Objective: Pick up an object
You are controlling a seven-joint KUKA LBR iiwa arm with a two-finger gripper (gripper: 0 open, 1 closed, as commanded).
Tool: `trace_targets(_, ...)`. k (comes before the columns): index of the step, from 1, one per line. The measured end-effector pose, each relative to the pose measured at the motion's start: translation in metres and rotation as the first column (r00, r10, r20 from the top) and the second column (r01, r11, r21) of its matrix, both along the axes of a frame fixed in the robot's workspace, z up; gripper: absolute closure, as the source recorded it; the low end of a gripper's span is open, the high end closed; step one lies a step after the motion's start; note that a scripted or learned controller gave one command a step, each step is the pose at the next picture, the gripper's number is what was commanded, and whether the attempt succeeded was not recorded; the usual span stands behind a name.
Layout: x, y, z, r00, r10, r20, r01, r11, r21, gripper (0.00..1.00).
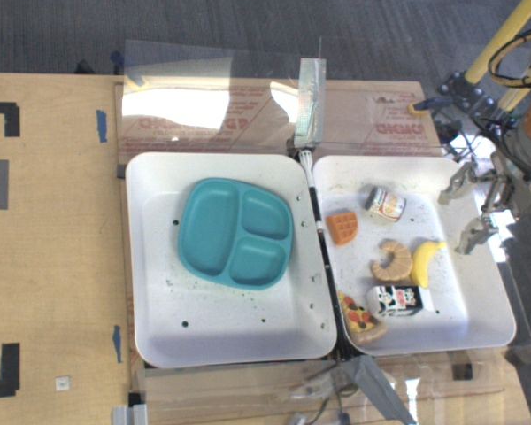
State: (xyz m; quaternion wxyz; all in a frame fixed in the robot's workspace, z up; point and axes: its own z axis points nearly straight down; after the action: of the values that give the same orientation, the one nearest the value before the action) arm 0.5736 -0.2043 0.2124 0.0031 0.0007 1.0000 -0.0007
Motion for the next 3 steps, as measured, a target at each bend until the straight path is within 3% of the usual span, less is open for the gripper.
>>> trace_targets(1, 0.023, 0.020, -0.113, 0.951, -0.310, 0.005, 0.310, 0.951, 0.002, 0.00)
trace_targets(2, 0.063, 0.049, -0.119, 0.734, -0.679, -0.001, 0.679, 0.734, 0.005, 0.00)
trace_targets(3, 0.072, 0.097, -0.094, 0.403, -0.915, -0.003, 0.915, 0.403, 0.007, 0.00)
